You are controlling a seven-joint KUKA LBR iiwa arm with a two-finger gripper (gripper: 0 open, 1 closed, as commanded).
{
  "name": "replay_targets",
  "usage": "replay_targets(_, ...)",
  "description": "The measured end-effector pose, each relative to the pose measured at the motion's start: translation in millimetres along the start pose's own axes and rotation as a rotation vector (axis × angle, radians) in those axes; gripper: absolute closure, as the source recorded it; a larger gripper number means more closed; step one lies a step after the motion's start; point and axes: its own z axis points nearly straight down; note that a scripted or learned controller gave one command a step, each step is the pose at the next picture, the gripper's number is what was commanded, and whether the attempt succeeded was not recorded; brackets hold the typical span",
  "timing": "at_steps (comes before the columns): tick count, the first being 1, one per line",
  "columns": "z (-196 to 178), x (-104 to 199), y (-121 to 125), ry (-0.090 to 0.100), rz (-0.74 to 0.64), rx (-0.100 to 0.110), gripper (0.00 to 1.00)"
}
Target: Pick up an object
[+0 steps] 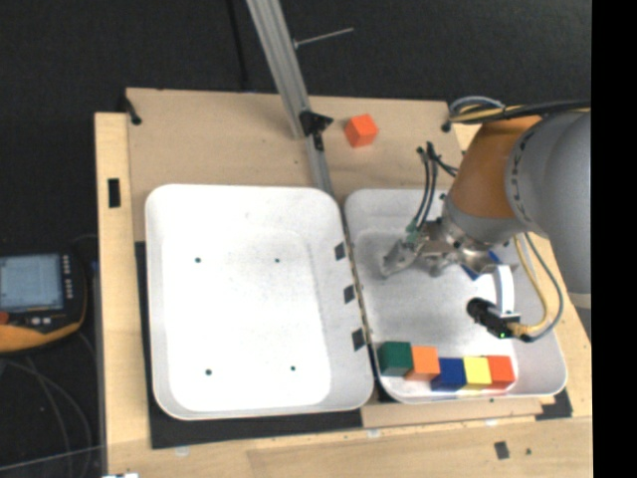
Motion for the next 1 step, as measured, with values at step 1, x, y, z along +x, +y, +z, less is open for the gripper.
replay_targets(1, -1.3, -31.3, -14.8, -0.002, 0.007, -0.001, 0.00)
